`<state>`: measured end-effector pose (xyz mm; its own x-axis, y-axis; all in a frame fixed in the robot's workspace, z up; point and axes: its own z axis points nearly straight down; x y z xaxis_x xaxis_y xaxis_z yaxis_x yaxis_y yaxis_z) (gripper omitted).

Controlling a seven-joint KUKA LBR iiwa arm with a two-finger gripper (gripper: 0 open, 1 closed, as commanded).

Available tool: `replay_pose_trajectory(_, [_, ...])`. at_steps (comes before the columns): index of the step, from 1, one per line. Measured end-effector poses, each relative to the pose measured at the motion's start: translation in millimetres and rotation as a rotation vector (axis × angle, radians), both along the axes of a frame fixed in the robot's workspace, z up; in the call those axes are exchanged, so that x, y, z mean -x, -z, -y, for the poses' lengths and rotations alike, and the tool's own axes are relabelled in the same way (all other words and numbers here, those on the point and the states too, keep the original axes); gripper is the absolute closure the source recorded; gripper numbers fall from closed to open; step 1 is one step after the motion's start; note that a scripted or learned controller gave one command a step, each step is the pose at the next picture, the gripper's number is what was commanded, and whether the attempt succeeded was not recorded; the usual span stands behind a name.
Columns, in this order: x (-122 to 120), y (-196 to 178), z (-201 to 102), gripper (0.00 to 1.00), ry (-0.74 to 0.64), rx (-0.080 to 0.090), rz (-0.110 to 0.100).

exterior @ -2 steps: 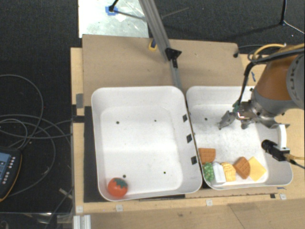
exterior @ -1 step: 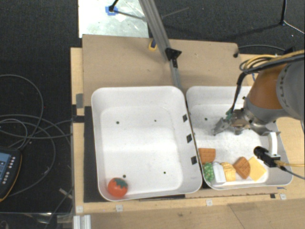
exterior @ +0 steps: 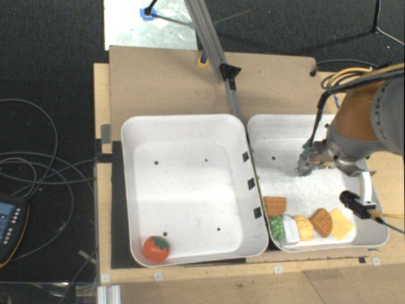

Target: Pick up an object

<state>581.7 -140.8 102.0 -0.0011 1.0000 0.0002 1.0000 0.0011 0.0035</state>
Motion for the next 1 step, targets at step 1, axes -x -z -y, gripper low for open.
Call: replay_pose_trajectory(1, [-2.3,-47.2,8.6,1.0,0.001,0.002,0.003])
